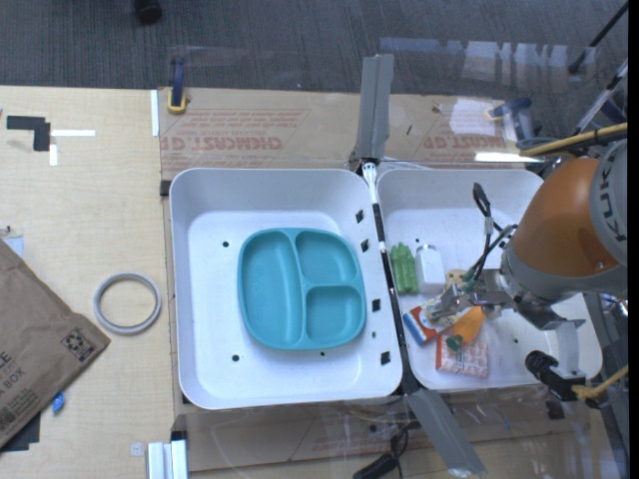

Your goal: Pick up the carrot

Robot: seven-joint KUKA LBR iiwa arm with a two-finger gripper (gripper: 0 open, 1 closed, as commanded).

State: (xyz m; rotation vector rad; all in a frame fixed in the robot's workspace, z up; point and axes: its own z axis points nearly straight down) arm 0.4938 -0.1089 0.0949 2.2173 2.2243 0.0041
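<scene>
Carrot (467, 321) lies in the right bin (454, 196), near its near-left corner, amid small clutter. The arm's gripper (461, 295) hangs just over it; whether it pinches anything I cannot tell. Left bin (200, 297) bears a teal divided plate (301, 288).

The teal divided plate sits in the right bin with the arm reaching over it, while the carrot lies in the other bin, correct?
Not quite. The camera view shows the teal divided plate in the left bin, away from the arm. The carrot lies in the right bin, and the gripper is over that bin, near the carrot.
</scene>
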